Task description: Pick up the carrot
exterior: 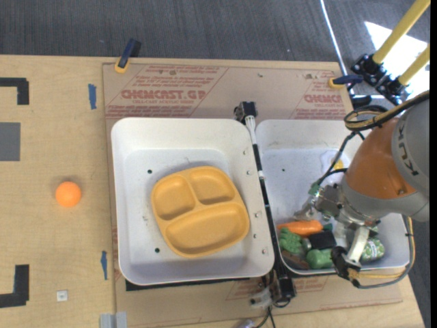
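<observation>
- Two shallow white plastic bins sit side by side; right bin [300,135] is the landmark.
- Small orange carrot with a green leafy end [302,228] lies in right bin's near half, among green toy vegetables [308,251], which probably crowds any approach.
- Grey two-finger gripper [334,234] hangs low over right bin, just beside carrot, likely positioned for a grab.
- Finger state: cannot tell; wrist hides them.
- Yellow three-compartment plastic tray [199,210] rests in the bin left of right bin.
</observation>
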`<state>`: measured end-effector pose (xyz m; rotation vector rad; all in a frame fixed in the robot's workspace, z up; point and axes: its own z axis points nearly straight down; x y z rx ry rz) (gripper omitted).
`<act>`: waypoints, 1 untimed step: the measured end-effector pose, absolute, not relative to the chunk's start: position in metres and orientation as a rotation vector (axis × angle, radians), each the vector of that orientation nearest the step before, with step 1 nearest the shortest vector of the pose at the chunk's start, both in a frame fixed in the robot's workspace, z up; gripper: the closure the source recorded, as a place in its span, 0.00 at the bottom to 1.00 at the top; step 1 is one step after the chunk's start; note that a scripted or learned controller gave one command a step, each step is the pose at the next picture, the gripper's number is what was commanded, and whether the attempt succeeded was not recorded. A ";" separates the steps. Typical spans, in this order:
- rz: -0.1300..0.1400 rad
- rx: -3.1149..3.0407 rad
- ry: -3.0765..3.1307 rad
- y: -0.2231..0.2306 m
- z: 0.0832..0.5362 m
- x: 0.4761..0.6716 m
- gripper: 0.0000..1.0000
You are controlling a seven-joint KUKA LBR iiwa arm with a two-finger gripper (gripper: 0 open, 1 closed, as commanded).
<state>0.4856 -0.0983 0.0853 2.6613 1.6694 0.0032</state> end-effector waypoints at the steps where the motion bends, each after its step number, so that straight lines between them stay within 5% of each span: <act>1: 0.003 2.661 1.669 -0.098 0.085 0.486 0.00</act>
